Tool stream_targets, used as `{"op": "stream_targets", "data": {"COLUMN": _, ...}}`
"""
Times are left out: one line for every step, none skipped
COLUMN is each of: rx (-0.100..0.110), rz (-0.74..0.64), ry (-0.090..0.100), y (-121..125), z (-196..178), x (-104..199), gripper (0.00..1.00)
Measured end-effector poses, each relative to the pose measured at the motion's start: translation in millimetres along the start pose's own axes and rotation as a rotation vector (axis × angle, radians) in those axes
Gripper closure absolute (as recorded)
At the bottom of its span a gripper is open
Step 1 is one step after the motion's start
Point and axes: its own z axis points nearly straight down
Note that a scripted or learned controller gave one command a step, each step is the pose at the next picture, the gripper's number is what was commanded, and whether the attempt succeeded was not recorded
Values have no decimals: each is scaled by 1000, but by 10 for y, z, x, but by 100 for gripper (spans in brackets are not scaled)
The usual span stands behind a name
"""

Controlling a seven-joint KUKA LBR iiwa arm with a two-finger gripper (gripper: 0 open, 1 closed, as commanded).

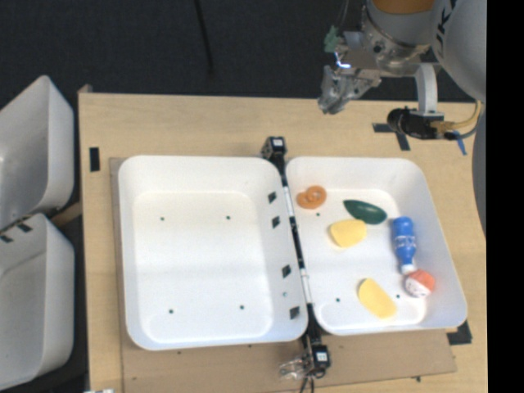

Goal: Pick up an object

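**Gripper parked up high, all the goodies sitting in the right bin**

Camera view, looking down at the bench: the gripper point(337, 97) hangs over the bench's far edge, well apart from the right bin point(426, 188) and beyond its far rim. Nothing sits between its fingers; whether they're apart or together, honestly I can't tell from this angle.

Everything pickable lies in the right bin. An orange ring-ish piece point(311, 197) sits near the bin's far left corner, just beside the divider. A dark green object point(365, 211) lies toward the middle of the bin's far half, with a yellow lump point(348, 233) just beside it on the near side. A blue bottle point(404, 242) lies along the bin's right wall, its end touching a red and white ball point(420, 283). A second yellow piece point(377, 298) sits near the bin's near rim.

The left bin point(131, 219) adjoins the right bin's left edge.
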Motion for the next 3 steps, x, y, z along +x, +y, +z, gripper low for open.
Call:
{"op": "stream_targets", "data": {"rx": 6, "rz": 3, "ry": -2, "y": 107, "z": -107, "x": 51, "gripper": 100}}
{"op": "stream_targets", "data": {"rx": 17, "rz": 8, "ry": -1, "y": -528, "z": 501, "x": 97, "gripper": 100}}
{"op": "stream_targets", "data": {"rx": -9, "rz": 0, "ry": 0, "y": -320, "z": -1075, "x": 334, "gripper": 100}}
